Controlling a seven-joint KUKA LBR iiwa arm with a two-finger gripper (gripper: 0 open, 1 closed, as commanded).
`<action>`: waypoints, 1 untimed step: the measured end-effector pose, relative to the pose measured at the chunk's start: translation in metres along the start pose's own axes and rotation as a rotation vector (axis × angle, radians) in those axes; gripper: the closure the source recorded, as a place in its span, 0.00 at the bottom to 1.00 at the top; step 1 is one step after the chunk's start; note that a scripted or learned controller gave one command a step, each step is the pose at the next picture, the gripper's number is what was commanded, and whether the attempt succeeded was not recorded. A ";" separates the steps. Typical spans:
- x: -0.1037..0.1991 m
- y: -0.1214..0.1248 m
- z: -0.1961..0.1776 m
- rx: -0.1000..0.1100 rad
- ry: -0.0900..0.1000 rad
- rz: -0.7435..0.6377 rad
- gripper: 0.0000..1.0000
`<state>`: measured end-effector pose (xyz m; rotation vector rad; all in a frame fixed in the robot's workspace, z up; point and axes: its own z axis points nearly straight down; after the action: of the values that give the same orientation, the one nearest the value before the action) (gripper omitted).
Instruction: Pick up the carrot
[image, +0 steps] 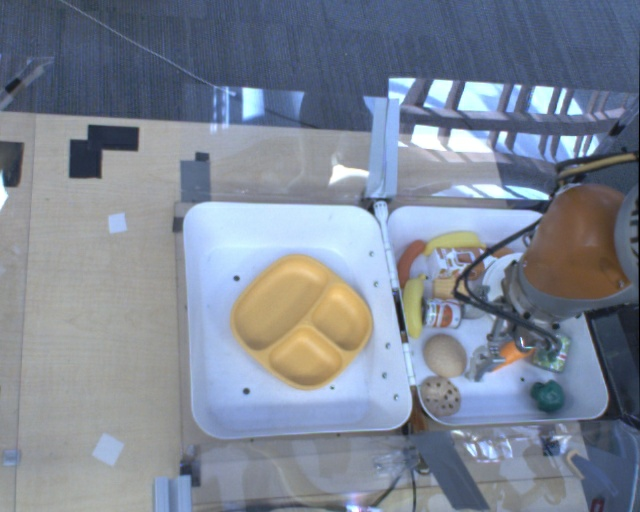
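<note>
Two bins (200, 330) share the bench; in the right one the gripper (508, 355) sits over the carrot (512, 351); its grip cannot be told; a yellow divided plate (302, 320) lies left.

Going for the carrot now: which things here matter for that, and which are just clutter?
Job:
carrot, orange, low in the right bin
gripper, down beside the carrot

Lying about:
yellow plate in the left bin
bananas
can
egg
cookie
green item
</note>
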<state>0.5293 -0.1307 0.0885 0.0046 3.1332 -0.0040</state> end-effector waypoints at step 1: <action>-0.004 0.001 -0.011 0.001 -0.008 -0.005 1.00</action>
<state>0.5328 -0.1299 0.0997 -0.0031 3.1252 -0.0054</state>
